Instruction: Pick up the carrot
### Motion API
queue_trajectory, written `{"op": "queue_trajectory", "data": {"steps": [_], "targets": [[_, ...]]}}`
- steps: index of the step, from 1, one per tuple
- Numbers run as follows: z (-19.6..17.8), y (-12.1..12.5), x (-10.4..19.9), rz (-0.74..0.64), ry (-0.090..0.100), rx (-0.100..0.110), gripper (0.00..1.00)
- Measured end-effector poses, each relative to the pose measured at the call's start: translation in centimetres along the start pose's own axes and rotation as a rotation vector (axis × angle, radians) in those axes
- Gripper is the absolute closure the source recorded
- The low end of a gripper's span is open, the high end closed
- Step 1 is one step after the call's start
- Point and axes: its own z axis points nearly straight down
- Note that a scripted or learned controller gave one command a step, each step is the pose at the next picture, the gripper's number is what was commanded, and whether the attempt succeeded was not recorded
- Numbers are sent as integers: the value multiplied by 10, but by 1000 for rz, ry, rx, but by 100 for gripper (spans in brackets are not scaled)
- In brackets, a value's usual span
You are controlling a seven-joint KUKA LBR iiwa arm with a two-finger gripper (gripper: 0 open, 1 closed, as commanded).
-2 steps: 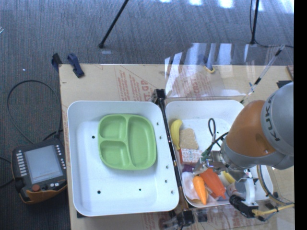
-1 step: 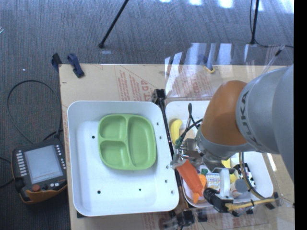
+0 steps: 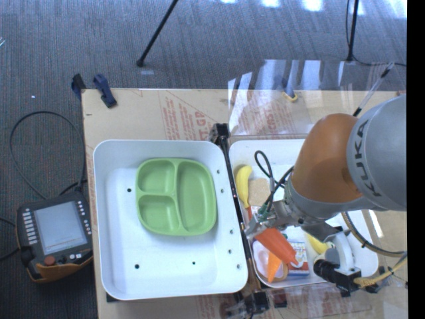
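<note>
Jaw state impossible to tell, gripper (image 3: 265,219) hidden under grey-orange arm (image 3: 345,165) just above carrot (image 3: 277,244). Carrot lying in right bin (image 3: 279,143), beside banana (image 3: 243,181). Green divided plate (image 3: 176,196) in left bin (image 3: 113,244), well apart from carrot. Teach pendant (image 3: 56,234) on carpet, left of bench.

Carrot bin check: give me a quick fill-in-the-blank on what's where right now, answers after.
1. The green divided plate lies in the ____ bin of the camera view.
2. The carrot lies in the right bin, and its color is ____.
3. The banana near the wall between the bins is ____ in color.
4. The arm above the right bin has an ____ band.

Missing words: left; orange; yellow; orange
</note>
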Motion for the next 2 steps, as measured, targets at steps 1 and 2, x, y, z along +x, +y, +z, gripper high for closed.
{"op": "queue_trajectory", "data": {"steps": [1, 2], "targets": [[0, 0, 0, 2, 0, 0, 0], [0, -9, -50, -186, 1, 1, 0]]}}
